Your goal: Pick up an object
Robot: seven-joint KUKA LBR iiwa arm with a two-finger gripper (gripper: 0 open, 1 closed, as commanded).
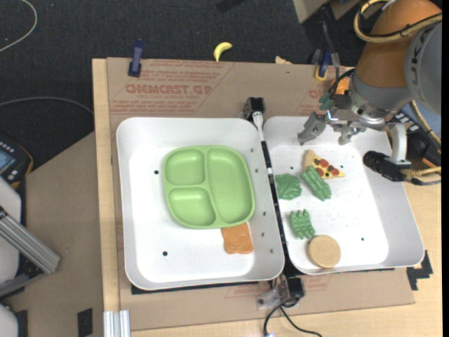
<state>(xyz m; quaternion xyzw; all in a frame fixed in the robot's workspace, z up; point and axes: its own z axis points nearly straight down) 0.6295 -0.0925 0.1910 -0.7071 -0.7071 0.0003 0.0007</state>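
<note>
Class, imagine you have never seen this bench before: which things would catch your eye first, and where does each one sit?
First, the bright green divided plate in the middle of the left bin, with an orange piece tucked against its lower edge. Next, the grey arm's gripper hanging open over the top of the right bin, just above a pizza slice. Below that lie green toy vegetables and a round tan cookie.

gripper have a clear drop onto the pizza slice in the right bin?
Probably yes. The gripper hangs open just above the pizza slice, with nothing over it. The green toy lies tight against the slice's lower edge and could get caught too.
</note>
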